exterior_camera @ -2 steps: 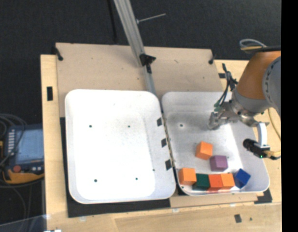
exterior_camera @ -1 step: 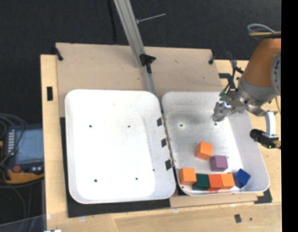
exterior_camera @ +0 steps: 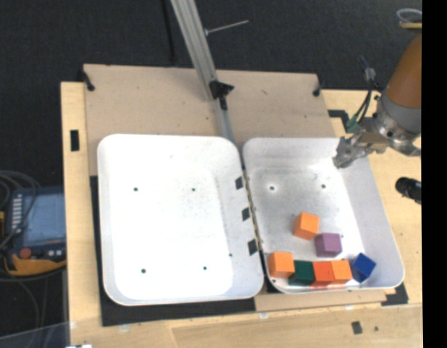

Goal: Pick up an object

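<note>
**Crowded corner, open floor**

We see the end effector [exterior_camera: 348, 153] hanging over the far right rim of the right bin [exterior_camera: 295, 158], well apart from the blocks; whether it is open or closed we cannot tell, and nothing shows in its grasp.

The things to pick lie at the near end of that bin. An orange block [exterior_camera: 306, 225] and a purple block [exterior_camera: 328, 244] sit a little out from the wall, just beside each other. Along the near wall runs a tight row: orange, green [exterior_camera: 303, 272], two more orange, and a blue block [exterior_camera: 363, 266] in the corner.

We judge the row the riskier choice: a descent there could strike the wall or a neighbour and push blocks aside instead of closing round one. The lone orange block offers more room, though the purple one crowds its near side.

The far half of the right bin is open floor for the approach. The left bin [exterior_camera: 165, 216] offers room too, across the divider between them.
</note>
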